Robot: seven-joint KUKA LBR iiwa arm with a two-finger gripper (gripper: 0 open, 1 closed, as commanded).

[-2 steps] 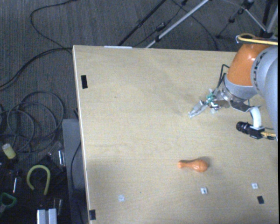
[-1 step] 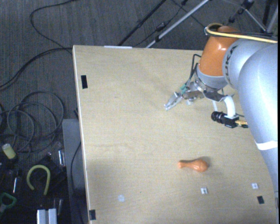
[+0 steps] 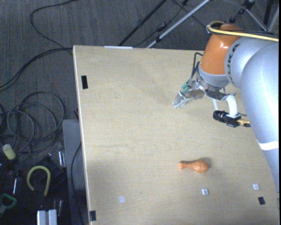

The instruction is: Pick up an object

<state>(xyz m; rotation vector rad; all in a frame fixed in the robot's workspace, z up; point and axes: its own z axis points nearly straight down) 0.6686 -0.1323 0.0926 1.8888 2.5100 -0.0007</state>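
Note:
An orange, gourd-shaped object (image 3: 195,166) lies on its side on the tan board (image 3: 131,125), toward the front right, with its thin neck pointing left. My gripper (image 3: 181,101) hangs over the board's right middle, pointing down and to the left. It is well behind the orange object and apart from it. The grey arm with its orange band (image 3: 220,50) comes in from the right.
Small black and white markers (image 3: 84,82) dot the board near its edges. Off the board's left edge, cables (image 3: 28,121) and a green U-shaped tool (image 3: 37,177) lie on the dark floor. Tripod legs (image 3: 187,13) cross the floor behind the board.

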